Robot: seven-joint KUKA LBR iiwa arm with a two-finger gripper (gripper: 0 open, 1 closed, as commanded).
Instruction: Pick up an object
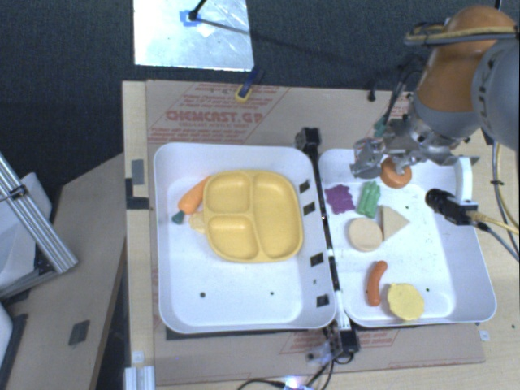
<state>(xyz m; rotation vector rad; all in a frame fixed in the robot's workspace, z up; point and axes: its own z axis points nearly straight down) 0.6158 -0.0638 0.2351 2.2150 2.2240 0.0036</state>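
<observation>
While the gripper (375,159) hangs by the orange piece (397,175), grip state untellable, it could nudge that piece aside.

Even, bright overhead light is spread across the bench, and the two white bins (244,315) are rendered nearly blown out. Strong glare is caught on the metal sheet (193,21) at the top. Only soft, short shadows are cast beside the yellow tray (248,215). The dark backdrop is left murky. Mild softness and coarse grain are seen throughout; fine edges are blurred.
</observation>
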